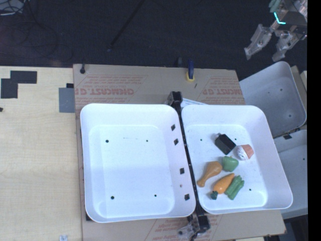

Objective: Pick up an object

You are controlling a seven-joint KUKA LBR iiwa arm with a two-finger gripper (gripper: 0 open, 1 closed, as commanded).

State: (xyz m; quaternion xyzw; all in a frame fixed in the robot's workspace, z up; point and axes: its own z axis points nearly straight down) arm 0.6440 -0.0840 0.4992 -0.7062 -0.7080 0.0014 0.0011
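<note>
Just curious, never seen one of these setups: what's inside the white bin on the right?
The right bin holds a small cluster of toys: a black block, a red-and-white piece, a tan drumstick, a green lump, an orange carrot and a green vegetable. Anything beneath them is hidden.

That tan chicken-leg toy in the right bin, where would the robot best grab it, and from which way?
Probably from straight above, closing across the narrow shank of the chicken leg, just below its fat end. The toy lies flat and slanted, fat end toward the green pepper, thin end toward the bin's middle wall. The shank is slim and has bare floor on both sides, so the gripper has room there.
</note>
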